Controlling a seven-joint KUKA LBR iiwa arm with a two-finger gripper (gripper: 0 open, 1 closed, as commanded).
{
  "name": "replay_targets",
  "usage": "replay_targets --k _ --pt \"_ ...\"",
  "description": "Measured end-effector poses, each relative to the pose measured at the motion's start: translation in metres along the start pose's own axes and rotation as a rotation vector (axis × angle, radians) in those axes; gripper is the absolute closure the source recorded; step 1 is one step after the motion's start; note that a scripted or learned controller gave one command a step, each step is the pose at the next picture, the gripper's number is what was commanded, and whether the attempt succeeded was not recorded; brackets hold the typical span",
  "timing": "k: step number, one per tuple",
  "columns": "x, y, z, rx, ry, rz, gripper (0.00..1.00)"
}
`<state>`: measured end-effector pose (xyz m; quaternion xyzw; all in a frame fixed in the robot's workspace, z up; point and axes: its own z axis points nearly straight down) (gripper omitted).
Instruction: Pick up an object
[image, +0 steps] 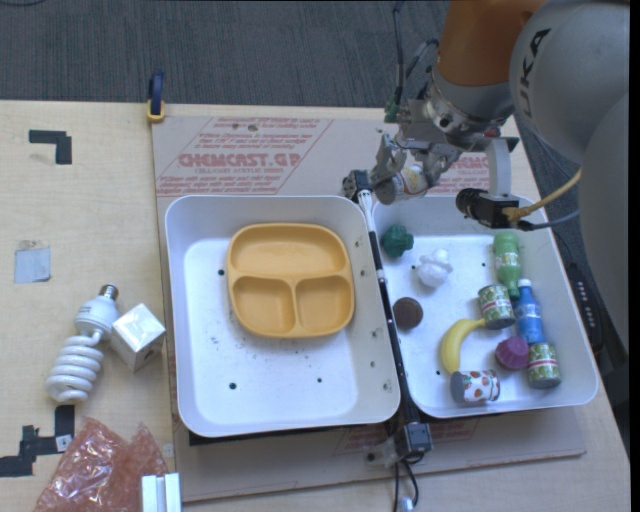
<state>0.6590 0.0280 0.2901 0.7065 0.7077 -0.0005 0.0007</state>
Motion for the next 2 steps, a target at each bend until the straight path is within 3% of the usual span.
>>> replay_targets --k 1,2 --pt "-0.006 -0.101 0.01 0.0 0.0 0.004 1.0" --pt "0.038 -0.055 0.014 0.0 0.001 0.0 1.0"
